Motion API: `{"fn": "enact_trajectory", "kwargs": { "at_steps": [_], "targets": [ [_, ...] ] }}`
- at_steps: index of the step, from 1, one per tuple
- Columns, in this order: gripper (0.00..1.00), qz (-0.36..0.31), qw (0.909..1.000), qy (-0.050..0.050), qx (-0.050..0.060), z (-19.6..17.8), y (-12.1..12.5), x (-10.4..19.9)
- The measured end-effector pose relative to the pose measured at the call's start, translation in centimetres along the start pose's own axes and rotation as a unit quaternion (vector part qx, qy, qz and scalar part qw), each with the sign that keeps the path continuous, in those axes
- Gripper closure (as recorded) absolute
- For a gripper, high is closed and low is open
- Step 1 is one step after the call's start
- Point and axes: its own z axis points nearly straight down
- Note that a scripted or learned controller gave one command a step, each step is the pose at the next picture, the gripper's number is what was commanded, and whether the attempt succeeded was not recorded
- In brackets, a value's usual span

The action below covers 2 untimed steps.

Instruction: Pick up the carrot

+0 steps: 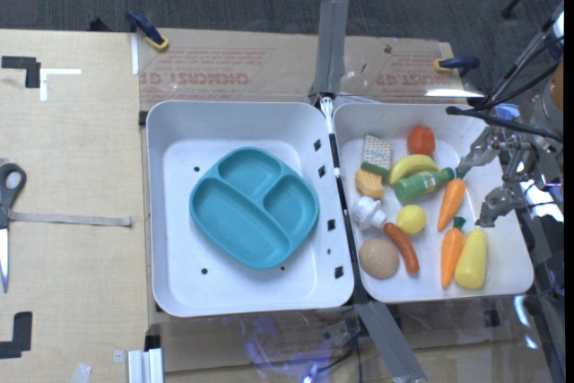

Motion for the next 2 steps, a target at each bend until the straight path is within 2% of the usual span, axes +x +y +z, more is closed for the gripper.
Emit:
{"fn": "enact_trajectory", "kwargs": {
  "at_steps": [1, 2],
  "targets": [
    [0.0, -0.051, 0.9987, 0.0, 0.0, 15.7, -2.4, -1.1],
    [0.0, 0.016, 0.9999, -0.001, 0.0, 17.3, -3.4, 2.3]
  ]
}}
